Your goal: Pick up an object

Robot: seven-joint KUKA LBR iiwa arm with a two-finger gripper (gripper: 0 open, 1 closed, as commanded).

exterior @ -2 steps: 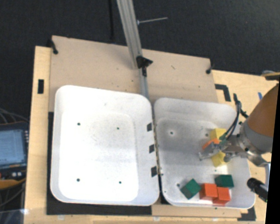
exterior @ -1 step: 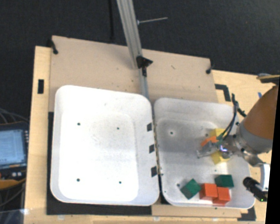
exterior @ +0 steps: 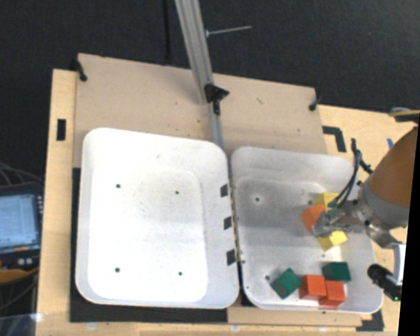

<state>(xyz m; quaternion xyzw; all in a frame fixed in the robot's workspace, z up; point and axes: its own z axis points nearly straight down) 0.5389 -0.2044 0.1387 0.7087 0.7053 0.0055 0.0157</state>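
Two shallow white bins are sitting side by side on the wooden bench; the right bin (exterior: 269, 177) is holding the blocks. At its right side the gripper (exterior: 328, 227) is pressing among an orange block (exterior: 311, 216) and yellow blocks (exterior: 334, 240); whether it is gripping anything is unclear. Green blocks (exterior: 284, 282) and red-orange blocks (exterior: 323, 289) are lying along the near edge.

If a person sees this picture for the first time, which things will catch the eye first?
First, the colored blocks in the right bin: two green blocks and orange blocks along its near edge. Next, the arm's gripper low among yellow and orange blocks near the bin's right side. The big white left bin also stands out.
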